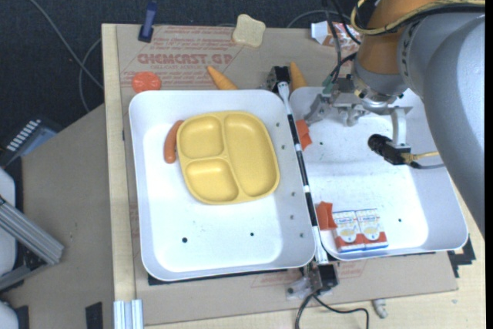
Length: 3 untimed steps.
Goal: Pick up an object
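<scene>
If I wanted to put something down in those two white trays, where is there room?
Left bin: bare floor along the near edge, below the yellow divided plate. Right bin: open middle, between the gripper and the egg carton. Crowded: the bench behind both bins.

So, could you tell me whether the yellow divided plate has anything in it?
Empty: all three compartments of the yellow divided plate show bare yellow.

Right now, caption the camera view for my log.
KUKA arm's gripper over right bin; yellow tray in left bin.
</scene>
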Motion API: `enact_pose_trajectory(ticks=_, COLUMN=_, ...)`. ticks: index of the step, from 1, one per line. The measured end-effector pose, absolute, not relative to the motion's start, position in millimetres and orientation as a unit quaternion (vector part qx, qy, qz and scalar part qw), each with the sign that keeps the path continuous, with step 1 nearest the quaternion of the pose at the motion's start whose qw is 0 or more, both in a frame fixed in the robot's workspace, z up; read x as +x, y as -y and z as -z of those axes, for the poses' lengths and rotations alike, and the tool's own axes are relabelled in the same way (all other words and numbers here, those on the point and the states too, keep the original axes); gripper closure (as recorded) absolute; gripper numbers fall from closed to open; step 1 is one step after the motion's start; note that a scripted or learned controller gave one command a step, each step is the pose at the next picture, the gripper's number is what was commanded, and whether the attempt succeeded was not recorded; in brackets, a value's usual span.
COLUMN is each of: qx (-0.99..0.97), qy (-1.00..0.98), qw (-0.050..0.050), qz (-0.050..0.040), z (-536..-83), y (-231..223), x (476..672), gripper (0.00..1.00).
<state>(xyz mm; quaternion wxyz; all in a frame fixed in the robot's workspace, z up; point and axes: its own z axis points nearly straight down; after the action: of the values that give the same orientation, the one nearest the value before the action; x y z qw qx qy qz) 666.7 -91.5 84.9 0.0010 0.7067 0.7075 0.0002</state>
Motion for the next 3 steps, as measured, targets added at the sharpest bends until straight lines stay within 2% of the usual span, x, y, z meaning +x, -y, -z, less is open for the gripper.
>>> enact_pose_trajectory(ticks=3, qx=0.707, qy=-0.707, qw=0.001, qz=0.0000, z=-85.0, y=93.1, x=666.6, gripper=0.00)
